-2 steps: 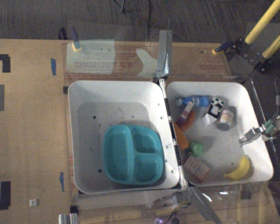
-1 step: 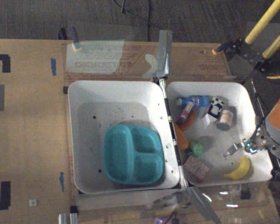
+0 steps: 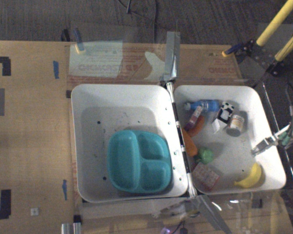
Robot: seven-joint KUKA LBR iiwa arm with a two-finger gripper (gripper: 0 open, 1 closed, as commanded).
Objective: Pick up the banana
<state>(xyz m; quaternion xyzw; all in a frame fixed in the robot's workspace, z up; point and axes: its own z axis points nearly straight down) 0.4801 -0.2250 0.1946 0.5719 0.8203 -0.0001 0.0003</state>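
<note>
I see the tool (image 3: 266, 143) hovering at the right bin's (image 3: 269, 112) right edge, its grip state I cannot tell, while the banana (image 3: 251, 176) lies just beneath it in that bin's near right corner, apart from it.

Slim pale metallic claw (image 3: 264, 145), silvery fingers, a small greenish part behind it, details blurred
</note>
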